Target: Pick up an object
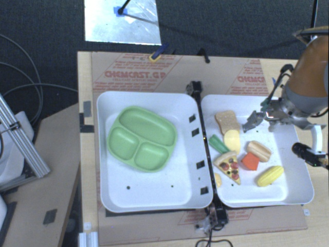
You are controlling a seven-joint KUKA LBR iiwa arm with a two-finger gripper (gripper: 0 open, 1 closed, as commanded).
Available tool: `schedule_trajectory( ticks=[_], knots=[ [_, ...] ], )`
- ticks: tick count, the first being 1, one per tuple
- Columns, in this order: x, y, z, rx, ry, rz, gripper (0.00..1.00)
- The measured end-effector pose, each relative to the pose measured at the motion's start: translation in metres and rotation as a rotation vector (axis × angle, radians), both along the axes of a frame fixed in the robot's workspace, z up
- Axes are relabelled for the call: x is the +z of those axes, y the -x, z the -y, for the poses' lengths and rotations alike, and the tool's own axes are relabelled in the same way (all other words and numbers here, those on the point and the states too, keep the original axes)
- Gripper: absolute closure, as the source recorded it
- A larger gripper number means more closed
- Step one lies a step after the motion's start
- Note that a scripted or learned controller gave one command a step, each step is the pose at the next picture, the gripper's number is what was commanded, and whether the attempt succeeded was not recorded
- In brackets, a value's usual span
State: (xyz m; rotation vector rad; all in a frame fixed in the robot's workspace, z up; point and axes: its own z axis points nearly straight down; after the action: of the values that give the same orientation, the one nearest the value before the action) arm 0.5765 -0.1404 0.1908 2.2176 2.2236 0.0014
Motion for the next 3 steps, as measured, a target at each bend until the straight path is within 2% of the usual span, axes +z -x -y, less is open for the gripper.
schedule_trajectory(
  ticks=[1,2,3],
  knots=[
    [-0.106,0.094,0.011,-0.006,-0.003,-0.015,0.00],
    [-0.106,0.034,-0.037,0.004,0.002,0.005,0.00],
    [-0.096,0.036,-0.036,0.001,0.000,0.002,1.00]
  ],
)
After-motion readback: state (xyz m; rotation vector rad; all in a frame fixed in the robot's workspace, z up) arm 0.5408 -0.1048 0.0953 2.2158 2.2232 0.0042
